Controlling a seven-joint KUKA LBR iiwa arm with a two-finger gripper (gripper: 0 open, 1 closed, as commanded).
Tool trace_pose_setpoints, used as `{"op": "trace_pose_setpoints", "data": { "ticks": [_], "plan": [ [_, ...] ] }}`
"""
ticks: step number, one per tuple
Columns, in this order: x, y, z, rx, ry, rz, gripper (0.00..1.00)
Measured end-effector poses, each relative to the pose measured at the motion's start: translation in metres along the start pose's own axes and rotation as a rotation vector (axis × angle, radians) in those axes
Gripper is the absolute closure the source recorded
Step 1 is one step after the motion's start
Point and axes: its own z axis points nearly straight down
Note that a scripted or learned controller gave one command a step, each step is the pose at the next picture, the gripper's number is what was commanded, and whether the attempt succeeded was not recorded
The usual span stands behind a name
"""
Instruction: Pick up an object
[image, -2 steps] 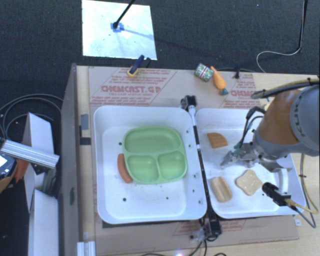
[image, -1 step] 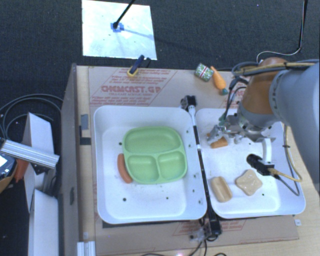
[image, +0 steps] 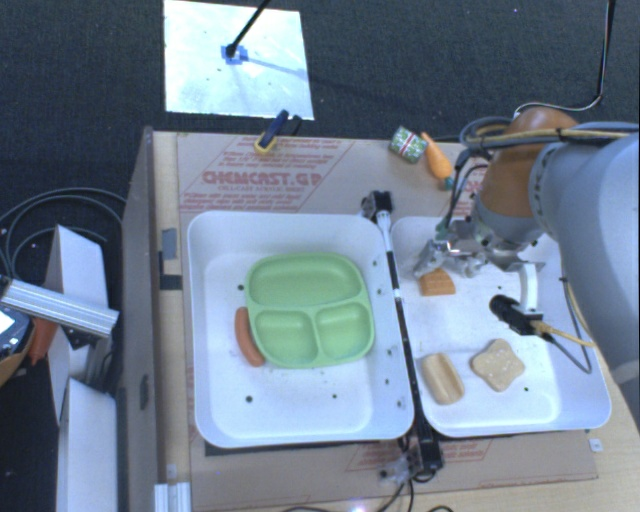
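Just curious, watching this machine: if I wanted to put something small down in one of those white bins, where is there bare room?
Left bin: a bare strip along the near edge, below the green plate and sausage. Right bin: bare floor mid-left, between the orange block and bread roll. It is crowded at the far end, where the gripper hangs.

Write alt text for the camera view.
A grey arm's gripper hovers low over an orange block in the right white bin, near two tan food pieces. The left bin holds a green divided plate and a sausage.
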Motion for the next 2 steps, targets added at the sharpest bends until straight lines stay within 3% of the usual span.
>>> {"op": "trace_pose_setpoints", "data": {
  "ticks": [1,2],
  "plan": [
    [0.004,0.001,0.000,-0.001,0.000,0.000,0.00],
    [0.003,0.002,-0.011,-0.004,-0.001,-0.003,1.00]
  ]
}}
